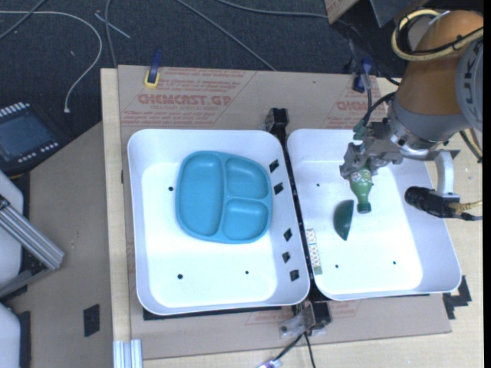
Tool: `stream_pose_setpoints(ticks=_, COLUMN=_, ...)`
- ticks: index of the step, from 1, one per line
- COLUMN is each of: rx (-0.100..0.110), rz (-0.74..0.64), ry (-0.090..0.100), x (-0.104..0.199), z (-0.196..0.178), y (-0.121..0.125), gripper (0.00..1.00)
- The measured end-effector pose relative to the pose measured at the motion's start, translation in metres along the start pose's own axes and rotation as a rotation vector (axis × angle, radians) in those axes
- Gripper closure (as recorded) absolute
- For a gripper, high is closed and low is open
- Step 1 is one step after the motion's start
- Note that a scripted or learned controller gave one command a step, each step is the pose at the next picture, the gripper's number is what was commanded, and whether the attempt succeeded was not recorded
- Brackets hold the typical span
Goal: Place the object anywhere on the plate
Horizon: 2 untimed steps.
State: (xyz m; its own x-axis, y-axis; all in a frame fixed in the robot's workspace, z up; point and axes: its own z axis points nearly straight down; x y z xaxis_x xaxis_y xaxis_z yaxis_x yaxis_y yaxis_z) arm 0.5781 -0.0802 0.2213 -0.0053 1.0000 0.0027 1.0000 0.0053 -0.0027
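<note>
A: Where is the green object [361, 192]?

B: Pinched between the fingers of the gripper [360, 176], hanging over the right bin [430, 259], about three o'clock from the plate [223, 196].

A: Risks?

B: The pinch looks narrow and high up; I'd guess it could slip out while crossing the divider.

A: And the bins?

B: The left bin [215, 271] holds the blue plate; the right one has a dark green piece [343, 219] at six o'clock of the gripper.

Blue divided plate [223, 196], landmark, in the left bin [153, 267]: open white floor surrounds it. To its right, the black-clipped rim divider [288, 205] between bins bars a low crossing.
</note>
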Motion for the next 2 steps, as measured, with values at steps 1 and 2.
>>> stream_pose_setpoints(ticks=1, rx=-0.004, rz=0.000, ry=-0.001, x=0.044, z=0.000, y=0.017, gripper=1.00)
stream_pose_setpoints(ticks=2, rx=-0.003, rz=-0.001, ry=0.000, x=0.099, z=0.009, y=0.027, gripper=1.00)
